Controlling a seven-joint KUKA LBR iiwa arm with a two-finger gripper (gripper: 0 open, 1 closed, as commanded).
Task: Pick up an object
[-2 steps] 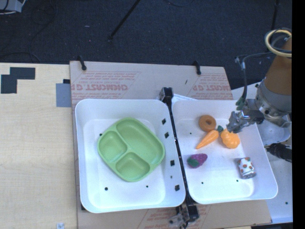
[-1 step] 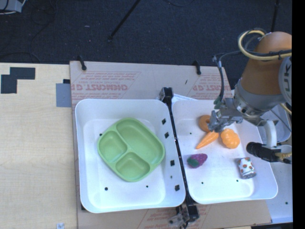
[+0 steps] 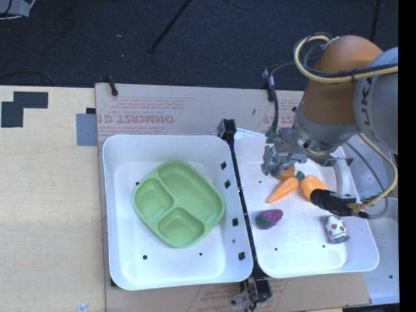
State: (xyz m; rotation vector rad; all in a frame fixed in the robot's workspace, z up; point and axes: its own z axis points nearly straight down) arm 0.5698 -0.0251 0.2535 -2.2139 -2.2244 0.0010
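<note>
2 white bins are being shown side by side: left bin (image 3: 130,255) and right bin (image 3: 296,255). 1 arm (image 3: 338,90) is being seen over the right bin's far end. 1 green 3-section plate (image 3: 179,203) is being borne by the left bin. In the right bin are being counted 1 carrot (image 3: 283,189), 1 more orange piece (image 3: 313,183), 1 purple-green berry (image 3: 268,218) and 1 small spotted jar (image 3: 335,229). An orange bit (image 3: 286,171) is being part-hidden under the gripper (image 3: 279,161), whose state can't be told. The carrot is lying just near-side of the gripper, tip pointing left.
</note>
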